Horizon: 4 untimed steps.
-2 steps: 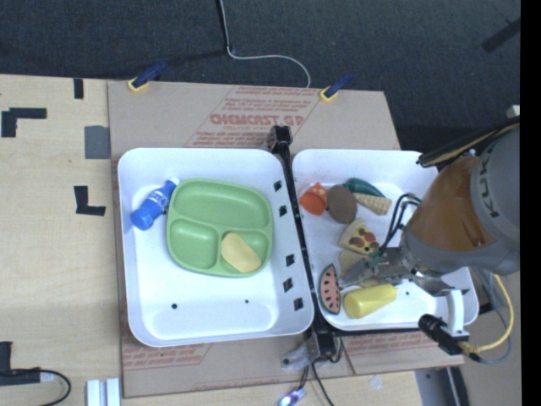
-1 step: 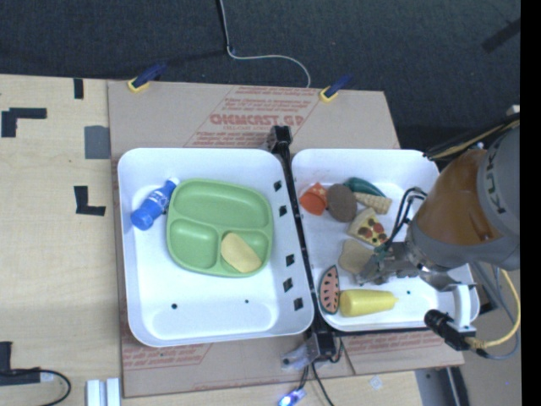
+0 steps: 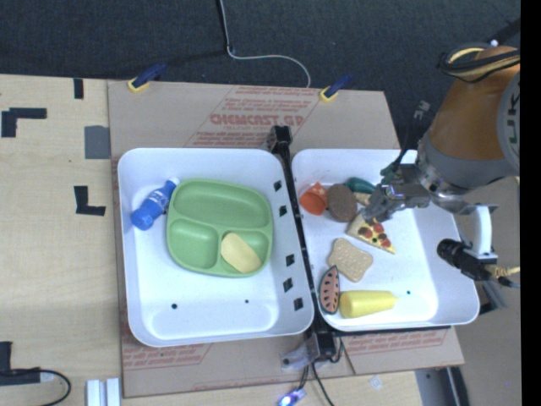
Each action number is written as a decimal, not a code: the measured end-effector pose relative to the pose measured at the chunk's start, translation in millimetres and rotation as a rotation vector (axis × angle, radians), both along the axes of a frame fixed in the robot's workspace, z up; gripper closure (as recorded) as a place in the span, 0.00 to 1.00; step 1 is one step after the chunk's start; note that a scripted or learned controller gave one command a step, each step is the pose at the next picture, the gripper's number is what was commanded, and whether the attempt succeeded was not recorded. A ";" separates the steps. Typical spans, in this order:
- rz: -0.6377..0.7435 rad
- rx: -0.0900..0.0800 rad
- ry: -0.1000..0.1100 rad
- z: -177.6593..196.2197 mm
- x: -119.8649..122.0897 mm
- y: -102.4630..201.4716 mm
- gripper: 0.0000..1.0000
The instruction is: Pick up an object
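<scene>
Nearest the lens, a yellow block (image 3: 366, 303) and watermelon slice (image 3: 329, 290) lie at the right bin's (image 3: 427, 307) front edge. Behind the bread slice (image 3: 351, 260), the pizza slice (image 3: 372, 235) lies directly under the tool (image 3: 380, 209), the likely target. Whether the tool is apart or together cannot be told. Risk: the thin, flat slice may slip from a pinch, and the neighbouring brown disc (image 3: 341, 201) may be nudged.

We see two bins side by side on bench. Left bin (image 3: 135, 311): divided plate (image 3: 220, 224) in middle, potato-like piece (image 3: 240, 252) in its near-right compartment, bottle (image 3: 153, 205) just beside plate, toward left wall. Right bin (image 3: 439, 303): cup (image 3: 314, 199) and round cookie (image 3: 341, 201) near far-left corner, pizza slice (image 3: 373, 235) mid-bin, bread slice (image 3: 350, 260) just nearer, watermelon slice (image 3: 329, 290) and corn-like piece (image 3: 366, 303) along near edge.
</scene>
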<state>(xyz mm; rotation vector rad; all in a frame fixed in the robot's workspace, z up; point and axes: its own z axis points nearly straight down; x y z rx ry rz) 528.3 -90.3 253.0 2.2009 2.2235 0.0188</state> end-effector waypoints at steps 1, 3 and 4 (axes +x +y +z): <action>-0.009 0.003 0.029 -72.7 -48.1 34.6 1.00; -0.004 0.002 0.009 139.5 -43.9 133.9 1.00; -0.003 0.002 0.013 194.9 -44.4 187.4 1.00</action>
